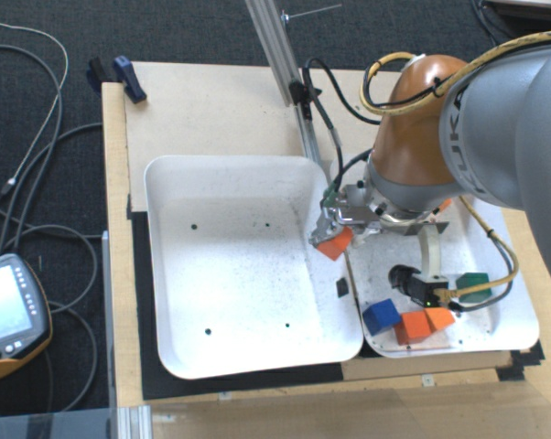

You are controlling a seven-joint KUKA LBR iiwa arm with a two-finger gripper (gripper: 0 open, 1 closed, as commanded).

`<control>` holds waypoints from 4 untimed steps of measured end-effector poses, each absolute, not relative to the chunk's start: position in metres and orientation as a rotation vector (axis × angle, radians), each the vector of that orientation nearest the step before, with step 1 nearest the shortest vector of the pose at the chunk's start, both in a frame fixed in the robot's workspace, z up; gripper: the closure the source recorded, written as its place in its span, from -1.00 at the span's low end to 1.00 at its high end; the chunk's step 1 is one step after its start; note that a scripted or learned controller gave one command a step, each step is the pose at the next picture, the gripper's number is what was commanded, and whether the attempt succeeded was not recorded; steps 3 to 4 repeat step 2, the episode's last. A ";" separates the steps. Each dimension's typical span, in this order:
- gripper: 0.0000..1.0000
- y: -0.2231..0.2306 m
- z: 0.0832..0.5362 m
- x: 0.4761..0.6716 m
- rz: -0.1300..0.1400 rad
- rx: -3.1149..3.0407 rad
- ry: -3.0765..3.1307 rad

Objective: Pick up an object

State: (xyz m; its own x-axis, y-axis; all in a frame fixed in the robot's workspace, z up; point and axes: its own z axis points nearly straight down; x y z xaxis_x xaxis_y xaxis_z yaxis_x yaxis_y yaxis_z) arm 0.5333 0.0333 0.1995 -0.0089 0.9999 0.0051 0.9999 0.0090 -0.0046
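Now arm (459, 126) bent low over right bin (523, 323), jaws (335, 231) clamped on orange block (333, 242).

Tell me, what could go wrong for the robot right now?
The gripper has an orange block at its fingertips, right above the rim between the left bin and the right bin. Only a corner seems pinched, so it might slip and drop. It could also bump that rim. The loose cable hanging near the blue block might snag on things below.

Arm (459, 117) bent low — end effector (335, 231) down.
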 end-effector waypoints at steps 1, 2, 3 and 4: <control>1.00 0.040 0.259 0.559 -0.009 -2.221 -2.228; 1.00 0.056 0.285 0.575 -0.005 -2.219 -2.227; 1.00 0.056 0.285 0.575 -0.005 -2.219 -2.227; 1.00 0.056 0.285 0.575 -0.005 -2.219 -2.227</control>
